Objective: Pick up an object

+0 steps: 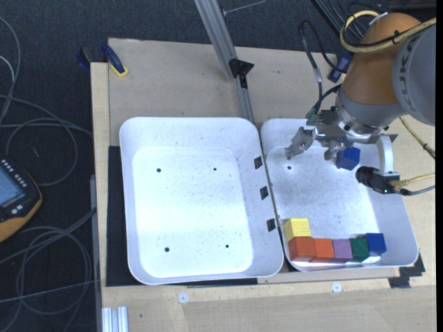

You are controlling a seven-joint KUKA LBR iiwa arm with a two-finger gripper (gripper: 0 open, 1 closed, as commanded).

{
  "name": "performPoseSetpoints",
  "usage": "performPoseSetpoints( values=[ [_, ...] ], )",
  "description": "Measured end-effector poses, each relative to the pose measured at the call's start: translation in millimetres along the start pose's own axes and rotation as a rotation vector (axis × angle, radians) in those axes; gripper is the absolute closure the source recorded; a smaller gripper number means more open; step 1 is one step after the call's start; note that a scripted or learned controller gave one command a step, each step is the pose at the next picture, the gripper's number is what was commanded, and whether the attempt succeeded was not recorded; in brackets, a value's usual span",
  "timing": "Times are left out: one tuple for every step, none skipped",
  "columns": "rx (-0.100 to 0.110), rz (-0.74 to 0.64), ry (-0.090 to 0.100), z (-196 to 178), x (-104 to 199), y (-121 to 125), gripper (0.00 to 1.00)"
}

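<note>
Lying side by side on a wooden bench (173,68), two shallow white bins fill the middle of the scene, seen from a fixed camera above. At far left a handheld controller (14,192) rests on the dark floor among loose cables. The left bin (128,185) shows only its speckled white floor. A metal post (221,40) slants down to the gap between the two. In the right bin (394,220), a row of small blocks sits against the near wall: a yellow block (298,227) stacked on a red block (300,247), then an orange block (323,248), a purple block (342,248), a green block (358,246) and a dark blue block (375,242). Above the bin's far end, the grey and orange arm (381,68) reaches in from the right. Its gripper (320,144) has the fingers spread apart, and a blue block (347,158) sits just beside the right-hand finger; whether the fingers grip it cannot be told.
</note>
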State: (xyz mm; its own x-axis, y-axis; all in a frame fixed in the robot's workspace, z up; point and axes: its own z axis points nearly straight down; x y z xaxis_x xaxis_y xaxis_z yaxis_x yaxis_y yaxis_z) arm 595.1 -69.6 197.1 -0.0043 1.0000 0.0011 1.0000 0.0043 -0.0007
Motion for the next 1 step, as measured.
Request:
performPoseSetpoints(
  values=[
    [-0.012, -0.003, 0.001, -129.4, 67.7, 44.4, 0.0]
  ],
)
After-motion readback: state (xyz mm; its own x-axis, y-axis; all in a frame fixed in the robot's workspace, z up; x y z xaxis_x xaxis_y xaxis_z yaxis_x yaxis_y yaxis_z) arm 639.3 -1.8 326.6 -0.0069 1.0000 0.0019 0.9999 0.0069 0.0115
